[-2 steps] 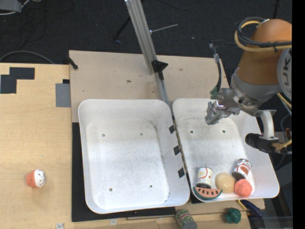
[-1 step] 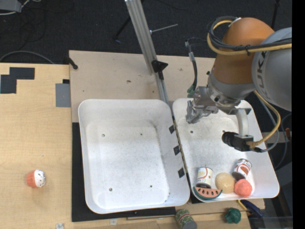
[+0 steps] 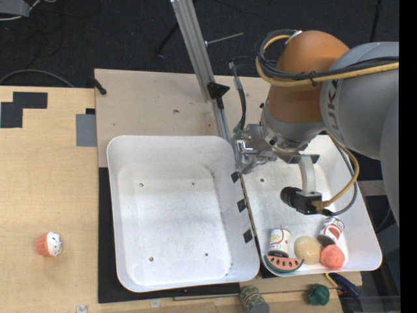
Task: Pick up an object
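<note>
Pink ball (image 3: 333, 257) beside smooth pale sphere (image 3: 306, 248)

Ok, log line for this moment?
arm: above right bin, far half | near end: can, red-white can, watermelon slice, pale ball, pink ball | status: no lift seen

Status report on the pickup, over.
Gripper over right bin, by the divider. Can, watermelon slice, pale ball, pink ball clustered at its near corner. Nothing in the way.
</note>
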